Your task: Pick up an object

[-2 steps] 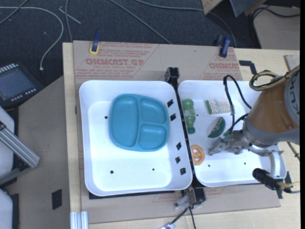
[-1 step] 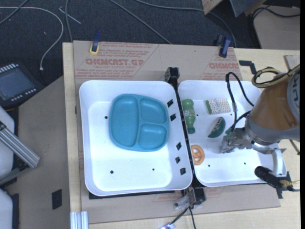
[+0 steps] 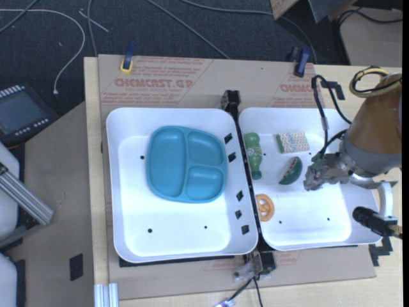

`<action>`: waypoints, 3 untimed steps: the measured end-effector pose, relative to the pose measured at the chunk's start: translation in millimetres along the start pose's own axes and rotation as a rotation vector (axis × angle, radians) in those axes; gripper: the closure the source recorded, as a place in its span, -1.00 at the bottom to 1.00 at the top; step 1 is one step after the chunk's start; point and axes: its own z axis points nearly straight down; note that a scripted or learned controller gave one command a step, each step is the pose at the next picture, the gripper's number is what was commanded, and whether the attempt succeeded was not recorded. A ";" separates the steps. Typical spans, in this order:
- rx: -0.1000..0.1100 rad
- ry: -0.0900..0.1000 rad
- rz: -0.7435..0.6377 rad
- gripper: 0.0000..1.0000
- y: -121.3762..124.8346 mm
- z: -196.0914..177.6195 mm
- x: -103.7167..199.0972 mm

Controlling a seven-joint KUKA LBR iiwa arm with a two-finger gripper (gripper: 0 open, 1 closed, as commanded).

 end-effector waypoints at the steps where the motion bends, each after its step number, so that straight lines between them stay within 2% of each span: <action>1: 0.000 0.000 0.000 1.00 -2.2 -45.3 4.7; 2: -0.002 -0.001 0.000 1.00 -2.1 -109.7 2.5; 3: 0.004 0.003 -0.006 1.00 17.5 -110.4 61.4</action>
